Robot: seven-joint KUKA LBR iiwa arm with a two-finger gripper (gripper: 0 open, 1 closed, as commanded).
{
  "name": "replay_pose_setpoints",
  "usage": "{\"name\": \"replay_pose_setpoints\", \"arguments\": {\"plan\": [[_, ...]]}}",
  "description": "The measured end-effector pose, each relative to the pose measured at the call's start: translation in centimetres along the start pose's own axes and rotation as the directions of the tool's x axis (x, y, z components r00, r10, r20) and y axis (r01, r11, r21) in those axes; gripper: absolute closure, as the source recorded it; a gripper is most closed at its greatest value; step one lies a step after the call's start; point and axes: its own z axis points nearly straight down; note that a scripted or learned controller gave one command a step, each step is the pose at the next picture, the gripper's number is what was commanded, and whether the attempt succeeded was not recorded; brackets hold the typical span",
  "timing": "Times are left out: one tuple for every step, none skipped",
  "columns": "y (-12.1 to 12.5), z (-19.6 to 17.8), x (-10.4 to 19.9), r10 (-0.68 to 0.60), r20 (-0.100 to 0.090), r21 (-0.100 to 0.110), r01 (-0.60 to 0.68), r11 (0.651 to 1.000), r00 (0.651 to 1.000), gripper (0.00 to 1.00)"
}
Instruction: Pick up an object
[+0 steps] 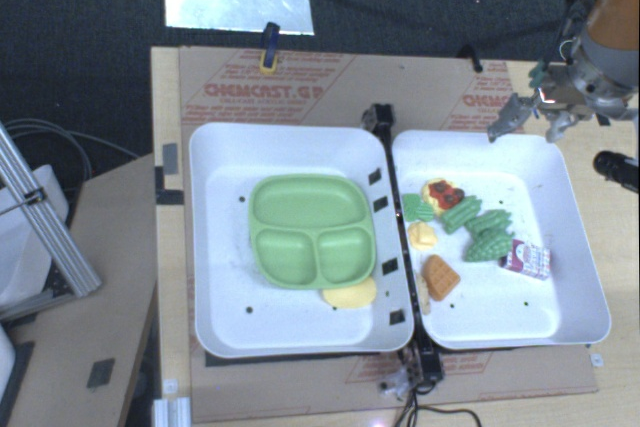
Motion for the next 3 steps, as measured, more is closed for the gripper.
{"name": "replay_pose_setpoints", "arguments": {"plan": [[-3.3,13.7,-2.8,0.005,-0.002,0.013,-0.005,1.000,1.000,0.00],[-5.3,19.7,-3.0,0.003,-0.002,0.007,-0.003,1.000,1.000,0.00],[-5.0,18.2,-3.1,0.002,0.000,0.000,-0.002,1.000,1.000,1.00]]}}
